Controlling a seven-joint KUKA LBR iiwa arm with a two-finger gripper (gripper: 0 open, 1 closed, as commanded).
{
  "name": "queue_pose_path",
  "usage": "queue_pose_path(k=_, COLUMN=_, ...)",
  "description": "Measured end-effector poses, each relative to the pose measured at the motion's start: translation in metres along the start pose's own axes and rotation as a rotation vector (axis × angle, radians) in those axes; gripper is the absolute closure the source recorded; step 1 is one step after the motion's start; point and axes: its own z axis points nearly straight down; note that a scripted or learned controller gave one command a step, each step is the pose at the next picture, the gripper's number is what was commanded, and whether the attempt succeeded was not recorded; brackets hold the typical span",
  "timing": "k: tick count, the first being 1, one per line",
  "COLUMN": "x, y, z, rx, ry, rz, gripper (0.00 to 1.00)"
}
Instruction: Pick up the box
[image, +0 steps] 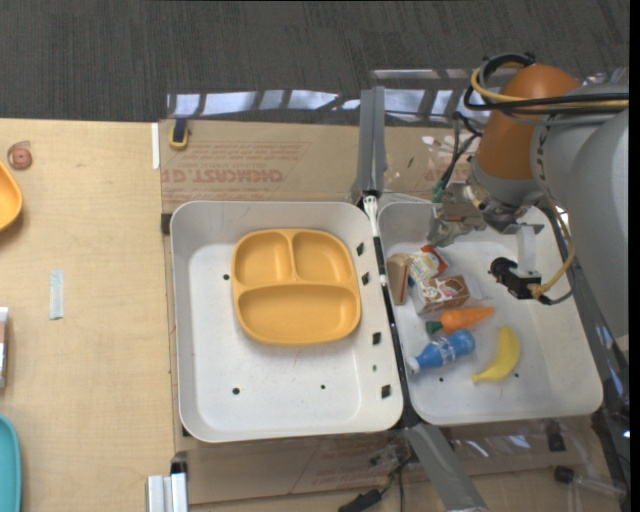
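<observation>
The box (444, 292), small and brown with a red and white printed face, lies near the left side of the right bin (560, 395). Beside it on the left is a tan wedge-shaped item (399, 276). My gripper (441, 232) hangs low over the back left part of that bin, just above and behind the box, with the grey arm and its orange band (520, 115) rising behind it. From this slant the gripper's tip is blurred against the clutter, and I see nothing lifted off the bin floor.
An orange carrot (466, 318), a blue bottle (444, 352) and a yellow banana (500, 357) lie in front of the box. A black part (512, 277) hangs off the arm to the right. The left bin (200, 400) holds a yellow divided plate (296, 285).
</observation>
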Motion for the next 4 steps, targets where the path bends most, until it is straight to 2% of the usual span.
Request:
queue_pose_path(k=1, x=0.000, y=0.000, z=0.000, rx=0.000, ry=0.000, rz=0.000, gripper=0.00)
queue_pose_path(k=2, x=0.000, y=-0.023, z=0.010, rx=0.002, ry=0.002, rz=-0.029, gripper=0.00)
queue_pose_path(k=3, x=-0.004, y=-0.058, z=0.009, rx=0.003, ry=0.003, rz=0.020, gripper=0.00)
queue_pose_path(k=4, x=-0.003, y=-0.098, z=0.009, rx=0.003, ry=0.003, rz=-0.016, gripper=0.00)
